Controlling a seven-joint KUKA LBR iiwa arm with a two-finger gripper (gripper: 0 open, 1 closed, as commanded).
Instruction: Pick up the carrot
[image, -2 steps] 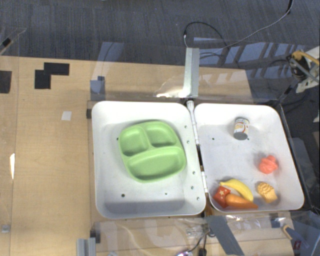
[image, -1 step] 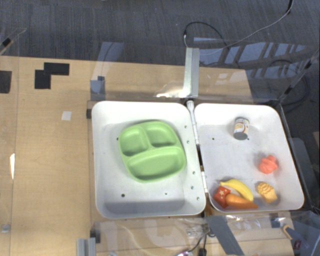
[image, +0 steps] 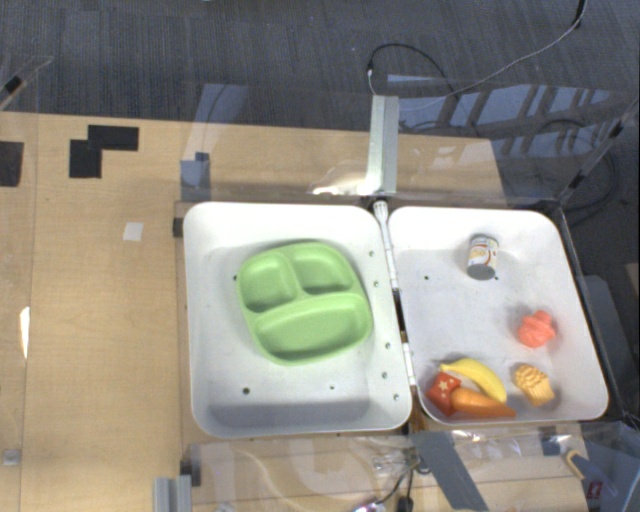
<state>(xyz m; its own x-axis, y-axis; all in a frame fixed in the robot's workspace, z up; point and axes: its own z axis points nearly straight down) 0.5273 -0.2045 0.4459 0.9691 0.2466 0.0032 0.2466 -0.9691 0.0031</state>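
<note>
The carrot (image: 482, 404), orange and lying flat, rests in the right bin (image: 440, 300) near its front edge. A yellow banana (image: 476, 377) lies just behind it and touches it. A red strawberry-like piece (image: 442, 389) sits at the carrot's left end.
A tan pastry-like item (image: 533, 383) sits right of the carrot. An orange-red fruit (image: 537, 329) and a small can (image: 482, 256) lie farther back in the right bin. The left bin (image: 210, 300) holds a green divided plate (image: 345, 340).
</note>
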